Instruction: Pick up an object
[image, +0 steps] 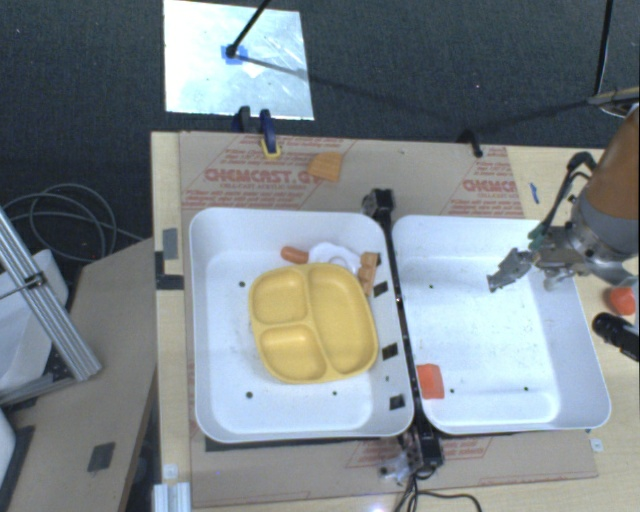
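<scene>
My gripper (527, 278) hangs over the right part of the right bin (500, 410), open, with nothing between its fingers. A small orange-red block (429, 380) lies at that bin's front left corner, well away from the gripper. In the left bin (215, 330) a yellow divided plate (312, 322) takes up the middle. Behind the plate lie a small orange sausage-shaped piece (294, 255), a white object (333, 256) and a short brown piece (368, 270) near the bin's right wall.
A tan scrap (325, 166) lies on the cardboard behind the bins, near a blue and yellow clamp (266, 130). An orange thing (621, 298) sits just outside the right bin's right rim. A black divider strip (390, 300) runs between the bins.
</scene>
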